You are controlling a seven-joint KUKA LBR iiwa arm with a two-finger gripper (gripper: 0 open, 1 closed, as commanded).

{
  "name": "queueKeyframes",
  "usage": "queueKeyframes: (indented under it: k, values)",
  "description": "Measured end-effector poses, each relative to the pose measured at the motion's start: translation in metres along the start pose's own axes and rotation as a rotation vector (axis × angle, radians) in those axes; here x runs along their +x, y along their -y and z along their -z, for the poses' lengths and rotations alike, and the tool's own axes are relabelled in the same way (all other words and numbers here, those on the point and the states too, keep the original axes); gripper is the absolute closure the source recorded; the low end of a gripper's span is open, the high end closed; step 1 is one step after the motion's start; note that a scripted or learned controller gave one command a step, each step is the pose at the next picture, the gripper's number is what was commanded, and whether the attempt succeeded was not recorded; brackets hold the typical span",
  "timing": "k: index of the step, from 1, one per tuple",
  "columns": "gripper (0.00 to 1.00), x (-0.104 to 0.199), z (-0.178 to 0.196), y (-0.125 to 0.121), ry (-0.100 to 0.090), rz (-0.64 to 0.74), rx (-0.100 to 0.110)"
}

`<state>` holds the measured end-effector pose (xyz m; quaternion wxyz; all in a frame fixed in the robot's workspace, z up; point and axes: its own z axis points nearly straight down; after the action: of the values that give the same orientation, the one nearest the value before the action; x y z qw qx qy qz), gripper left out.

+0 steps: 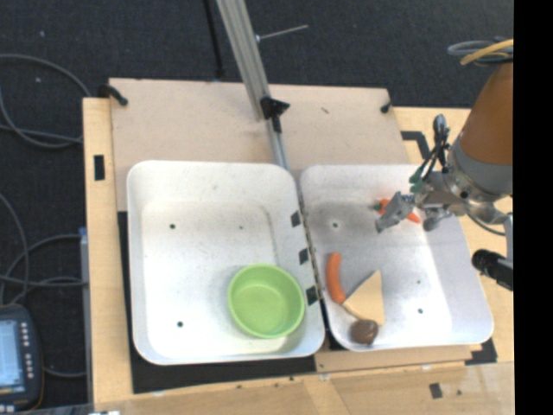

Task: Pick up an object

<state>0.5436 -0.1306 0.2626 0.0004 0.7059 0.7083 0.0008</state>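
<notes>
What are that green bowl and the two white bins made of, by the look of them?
The green bowl looks like plastic: one even lime colour, smooth, with a soft sheen on its rim. The left bin and right bin look like moulded white plastic too, matte, with rounded corners and dark scuff specks. Painted metal cannot be ruled out.

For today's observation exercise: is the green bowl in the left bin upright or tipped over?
Upright. The green bowl sits on the floor of the left bin with its round rim facing up and its inside showing.

Grey arm (484,167), orange band, metal tool (413,213)
</notes>
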Motion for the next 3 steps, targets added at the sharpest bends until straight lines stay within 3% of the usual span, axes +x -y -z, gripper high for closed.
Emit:
queueKeyframes:
  k: [1,3]
  values:
    - [0.00,0.000,0.000,0.000,0.000,-0.001,-0.001]
    - [0.00,-0.006,-0.103,-0.005,0.002,-0.005,0.006]
